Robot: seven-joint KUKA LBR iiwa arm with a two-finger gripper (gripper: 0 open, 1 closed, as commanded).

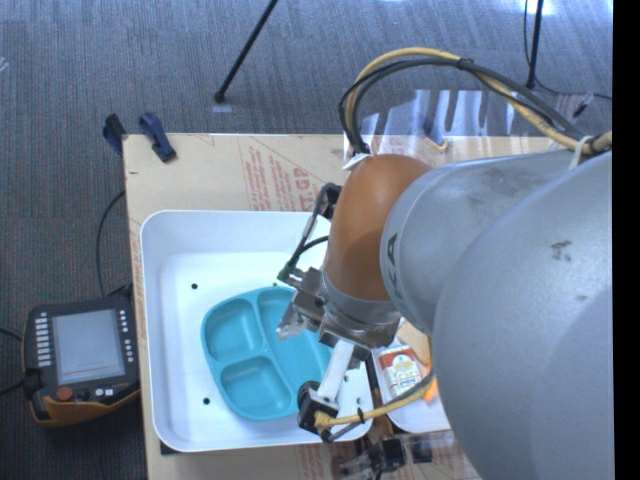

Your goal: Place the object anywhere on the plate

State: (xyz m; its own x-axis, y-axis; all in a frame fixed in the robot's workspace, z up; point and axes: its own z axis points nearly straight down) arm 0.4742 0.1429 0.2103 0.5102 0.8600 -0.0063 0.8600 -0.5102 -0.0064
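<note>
A blue plate (250, 360) with three compartments lies in the left white bin (165, 298). My gripper (298, 318) hangs over the plate's far right corner, mostly hidden under the wrist and its orange band. A small red and white packet (402, 369) lies in the right bin, just right of the wrist. I see nothing lying in the plate's visible compartments.
The big grey arm covers nearly all of the right bin. A bit of something orange (431, 389) peeks out beside the packet. A teach pendant (82, 353) lies on the floor left of the bench. Two blue clamps (150, 134) sit at the bench's far left corner.
</note>
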